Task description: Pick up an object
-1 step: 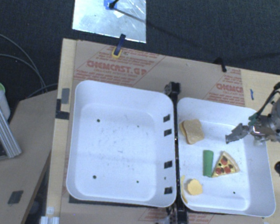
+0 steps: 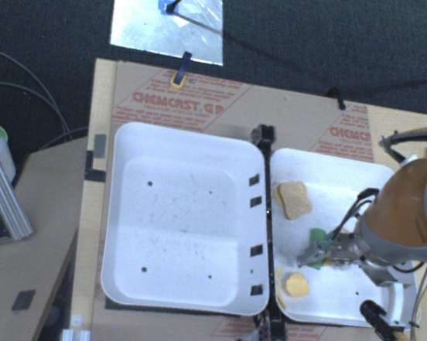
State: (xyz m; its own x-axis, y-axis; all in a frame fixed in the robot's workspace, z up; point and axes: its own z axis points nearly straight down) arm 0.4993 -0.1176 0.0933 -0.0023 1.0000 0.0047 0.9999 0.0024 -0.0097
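In the right bin (image 2: 331,167) lie a tan, bread-like sponge (image 2: 293,200) at the upper left, a small yellow round piece (image 2: 296,285) near the front left corner, and a small green object (image 2: 318,237) in the middle. My gripper (image 2: 314,255) is down in this bin, reaching in from the right, its tip right at the green object's lower side. I cannot make out whether anything sits between the fingers. The orange band and grey arm (image 2: 407,211) cover the bin's right half.
The left bin (image 2: 183,220) stands beside the right one, separated by a black divider strip (image 2: 263,219). Both rest on a cardboard sheet (image 2: 230,106). A metal plate (image 2: 170,10) lies on the floor beyond the bench.
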